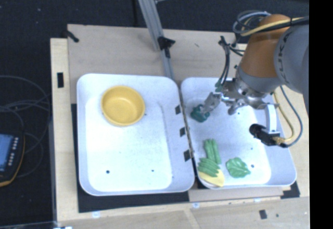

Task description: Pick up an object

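Teal-green object [198, 114] is sitting at the right bin's [276, 178] left side. My fingers [208, 109] are touching it; whether they are gripping, I cannot tell.

A small dark-green lump [198, 114] lies at the right bin's upper left. A green ridged piece [210, 154] lies near the front edge, touching a yellow one [215, 176]; a green leaf [238, 167] lies just beside them.

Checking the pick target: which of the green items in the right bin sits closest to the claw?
The dark teal piece by the bin's left wall, right at the claw. The ridged green item and leaf-shaped one lie near the front edge.
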Controlling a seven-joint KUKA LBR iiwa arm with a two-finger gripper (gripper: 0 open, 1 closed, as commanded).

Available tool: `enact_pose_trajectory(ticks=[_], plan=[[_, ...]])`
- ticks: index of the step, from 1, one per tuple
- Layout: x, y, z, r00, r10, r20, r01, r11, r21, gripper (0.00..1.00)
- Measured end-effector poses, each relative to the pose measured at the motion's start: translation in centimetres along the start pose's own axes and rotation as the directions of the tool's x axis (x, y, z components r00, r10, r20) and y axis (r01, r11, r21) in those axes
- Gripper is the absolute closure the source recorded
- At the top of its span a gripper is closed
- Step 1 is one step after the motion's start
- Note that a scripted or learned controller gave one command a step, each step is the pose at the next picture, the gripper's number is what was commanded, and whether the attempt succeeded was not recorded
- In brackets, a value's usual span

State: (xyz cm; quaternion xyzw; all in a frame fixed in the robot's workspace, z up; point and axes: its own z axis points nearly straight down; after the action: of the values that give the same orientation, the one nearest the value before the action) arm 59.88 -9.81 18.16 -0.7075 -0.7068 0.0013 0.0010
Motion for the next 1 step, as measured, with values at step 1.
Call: enact_pose_trajectory(ticks=[1], plan=[[-0.42,-0.45,4.33,1.000,0.000,0.000,0.000,1.000,0.000,0.00]])
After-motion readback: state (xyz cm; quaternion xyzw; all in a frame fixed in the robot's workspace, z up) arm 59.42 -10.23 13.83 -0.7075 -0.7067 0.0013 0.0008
